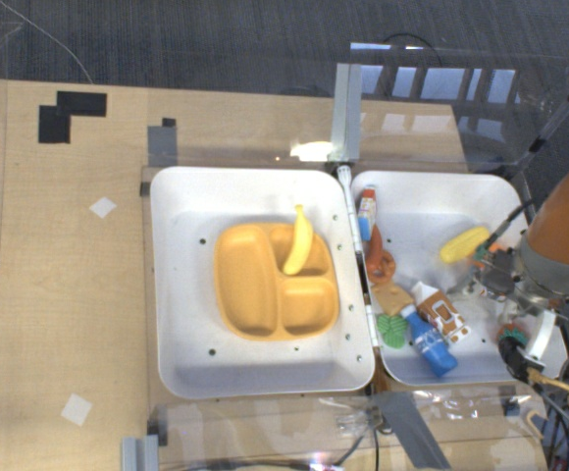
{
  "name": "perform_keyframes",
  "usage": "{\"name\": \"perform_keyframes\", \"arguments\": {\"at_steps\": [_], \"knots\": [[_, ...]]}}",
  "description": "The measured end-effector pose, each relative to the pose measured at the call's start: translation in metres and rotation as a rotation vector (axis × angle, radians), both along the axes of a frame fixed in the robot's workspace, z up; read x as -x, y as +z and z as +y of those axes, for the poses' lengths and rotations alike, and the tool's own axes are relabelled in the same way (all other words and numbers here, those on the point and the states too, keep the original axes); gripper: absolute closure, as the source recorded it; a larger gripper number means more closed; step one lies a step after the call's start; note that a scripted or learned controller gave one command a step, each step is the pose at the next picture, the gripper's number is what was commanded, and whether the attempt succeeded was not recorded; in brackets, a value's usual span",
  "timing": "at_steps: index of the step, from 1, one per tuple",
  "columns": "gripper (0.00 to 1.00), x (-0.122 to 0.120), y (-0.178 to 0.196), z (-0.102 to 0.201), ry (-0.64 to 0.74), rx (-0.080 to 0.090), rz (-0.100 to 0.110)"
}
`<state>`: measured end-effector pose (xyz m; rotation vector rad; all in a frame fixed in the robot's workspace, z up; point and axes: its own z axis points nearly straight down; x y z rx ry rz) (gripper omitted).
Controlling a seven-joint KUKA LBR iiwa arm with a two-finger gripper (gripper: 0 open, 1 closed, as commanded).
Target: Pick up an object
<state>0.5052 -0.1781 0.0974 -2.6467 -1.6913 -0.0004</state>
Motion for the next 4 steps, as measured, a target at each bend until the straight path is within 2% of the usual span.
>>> {"name": "perform_keyframes", "arguments": {"at_steps": [1,2,3,4], "knots": [[0.0,0.002,-0.008,0.014,-0.278,0.005,-0.016],[0.0,0.013,-0.008,-0.011,-0.49,0.0,-0.015],[0.0,0.017,-0.001,-0.018,-0.734,0.0,0.001],[0.0,-0.042,-0.01,-0.025,-0.855,0.0,-0.005]]}}
